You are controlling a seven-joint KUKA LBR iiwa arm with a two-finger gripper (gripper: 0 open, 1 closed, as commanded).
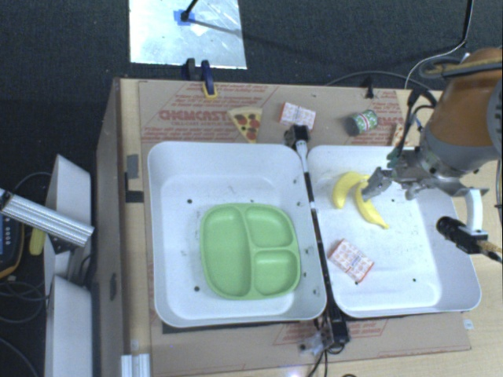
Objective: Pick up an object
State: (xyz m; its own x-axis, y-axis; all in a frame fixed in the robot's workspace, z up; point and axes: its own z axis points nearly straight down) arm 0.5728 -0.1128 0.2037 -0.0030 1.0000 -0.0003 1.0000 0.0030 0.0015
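Bananas, two yellow ones lying together, sit in the right bin, toward its back left part. Just right of the bananas hangs the tool, its tip close over them; nothing shows between its fingers. In front of the bananas lies a red-and-white packet. Left of the bananas, the other bin holds a green divided plate.

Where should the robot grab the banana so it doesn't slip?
Probably from straight above, at the middle of the banana, jaws closing across its narrow width. It lies flat on the right bin floor in a curve, and the middle is thickest, with free space either side.
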